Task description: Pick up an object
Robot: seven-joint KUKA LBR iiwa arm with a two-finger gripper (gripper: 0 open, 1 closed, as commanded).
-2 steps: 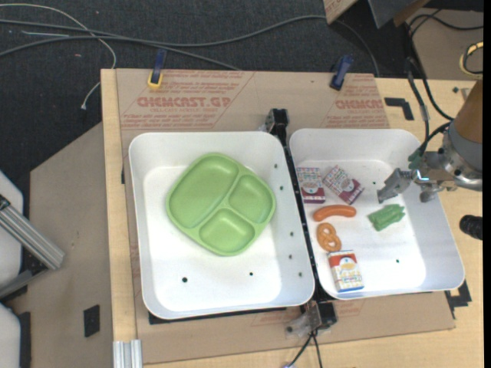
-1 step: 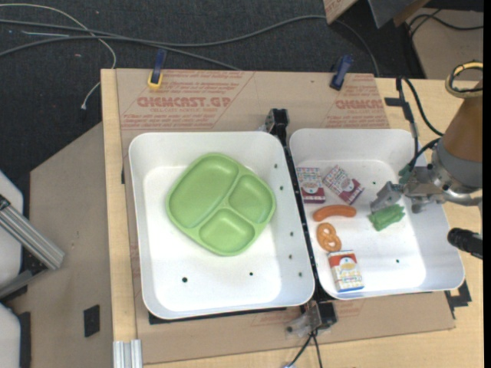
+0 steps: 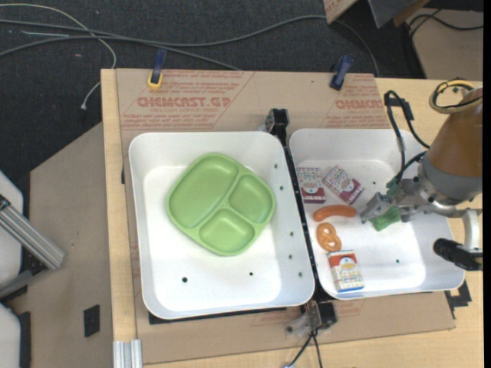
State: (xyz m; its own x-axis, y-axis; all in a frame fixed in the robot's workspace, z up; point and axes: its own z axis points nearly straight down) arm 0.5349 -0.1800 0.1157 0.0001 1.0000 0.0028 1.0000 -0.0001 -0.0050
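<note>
The left bin holds a green divided plate. The right bin holds two small packets, a hot dog, a pretzel, a carton — and a green object under the tool, grip state unclear.

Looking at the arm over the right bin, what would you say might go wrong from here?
The gripper sits low beside a green object, close to the orange sausage-shaped toy; it could nudge that away. The small cartons and pretzel-shaped toy lie crowded together, so a grasp may catch two things.
</note>
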